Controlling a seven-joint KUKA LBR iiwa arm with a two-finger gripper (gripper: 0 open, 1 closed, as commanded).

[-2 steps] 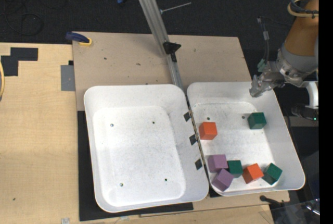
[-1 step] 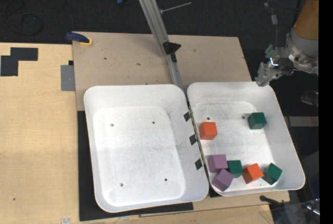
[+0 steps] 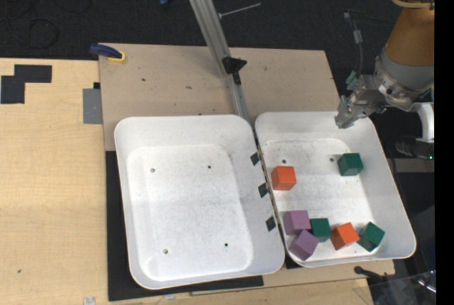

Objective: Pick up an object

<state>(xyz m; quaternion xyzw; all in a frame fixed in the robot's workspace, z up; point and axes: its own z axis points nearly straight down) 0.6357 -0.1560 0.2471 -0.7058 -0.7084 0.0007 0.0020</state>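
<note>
Jaws (image 3: 345,117): opening cannot be told, nothing seen held; they hang over the right bin's (image 3: 397,240) upper rim. Orange cube (image 3: 284,177) lies at eight o'clock from them. Green cube (image 3: 350,164), the nearest candidate, lies at six o'clock.

Single fixed camera, mounted above the bench (image 3: 213,76), looks down at a slant from moderate distance. Both white bins (image 3: 135,154) fall within frame; arm (image 3: 411,41) enters from right.
</note>
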